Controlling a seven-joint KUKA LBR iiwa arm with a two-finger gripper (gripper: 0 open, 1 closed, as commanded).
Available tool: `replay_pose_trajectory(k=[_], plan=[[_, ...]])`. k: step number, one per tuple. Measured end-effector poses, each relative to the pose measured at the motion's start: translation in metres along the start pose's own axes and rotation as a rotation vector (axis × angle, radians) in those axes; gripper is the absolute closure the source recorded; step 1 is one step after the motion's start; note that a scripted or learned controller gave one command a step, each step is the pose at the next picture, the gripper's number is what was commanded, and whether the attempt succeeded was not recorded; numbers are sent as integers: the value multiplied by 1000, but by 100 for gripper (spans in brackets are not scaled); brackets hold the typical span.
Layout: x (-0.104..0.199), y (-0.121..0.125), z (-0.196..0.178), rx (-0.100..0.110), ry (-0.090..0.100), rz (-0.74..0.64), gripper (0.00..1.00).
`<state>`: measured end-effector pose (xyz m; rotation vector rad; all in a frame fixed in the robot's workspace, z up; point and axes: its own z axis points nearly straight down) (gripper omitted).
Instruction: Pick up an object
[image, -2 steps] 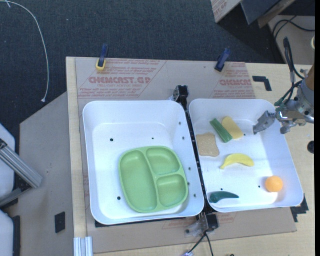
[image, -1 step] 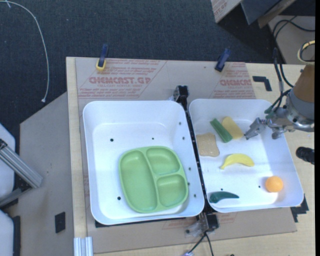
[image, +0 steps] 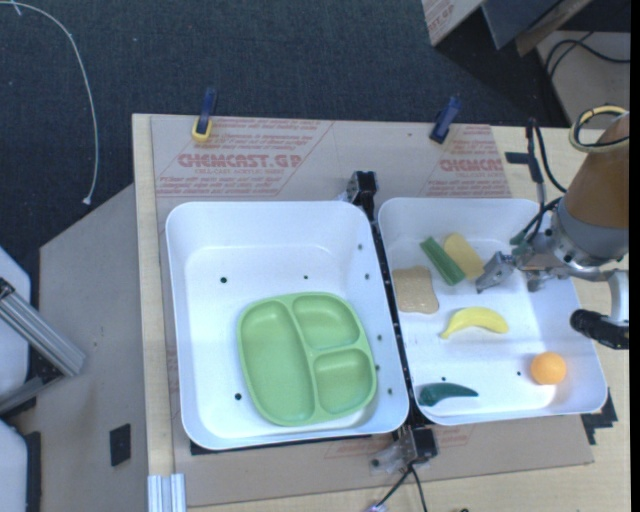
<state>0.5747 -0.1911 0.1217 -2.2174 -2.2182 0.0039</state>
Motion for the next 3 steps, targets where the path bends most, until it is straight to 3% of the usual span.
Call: replay_pose_trajectory(k=[1,2,3], plan=[[-1,1,-13,-6,-2,0,100],[-3,-4,-74,-10,-4,0,100],[-3,-3,-97,-10,-4,0,100]])
